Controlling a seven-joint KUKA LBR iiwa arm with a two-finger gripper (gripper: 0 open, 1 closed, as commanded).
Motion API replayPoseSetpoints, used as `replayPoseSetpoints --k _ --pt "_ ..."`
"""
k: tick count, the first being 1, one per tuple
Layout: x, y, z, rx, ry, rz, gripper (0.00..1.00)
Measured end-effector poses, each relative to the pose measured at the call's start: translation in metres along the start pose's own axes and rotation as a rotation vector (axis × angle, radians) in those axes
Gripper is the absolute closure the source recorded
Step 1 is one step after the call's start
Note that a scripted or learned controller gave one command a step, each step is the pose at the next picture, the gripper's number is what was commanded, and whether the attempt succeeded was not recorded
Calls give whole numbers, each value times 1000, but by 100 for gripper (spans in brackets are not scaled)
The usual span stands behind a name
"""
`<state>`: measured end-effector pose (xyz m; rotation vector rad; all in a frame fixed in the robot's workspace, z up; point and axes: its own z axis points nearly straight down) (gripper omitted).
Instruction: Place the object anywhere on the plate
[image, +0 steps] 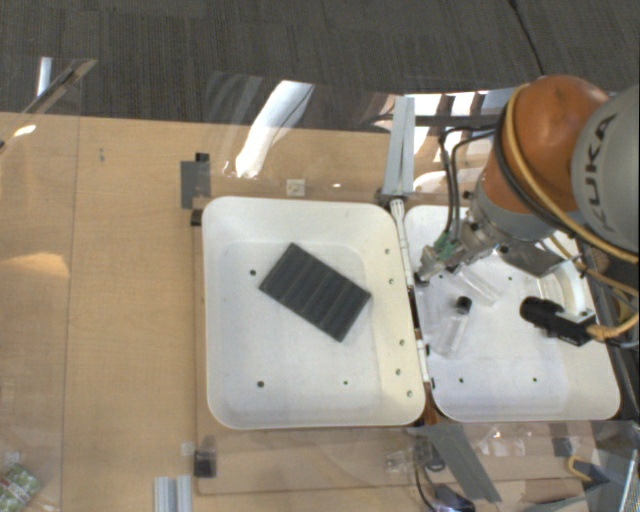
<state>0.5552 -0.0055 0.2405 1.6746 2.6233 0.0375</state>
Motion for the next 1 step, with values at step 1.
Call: replayPoseSetpoints --k 1 --pt "0 0 0 0 0 0 0"
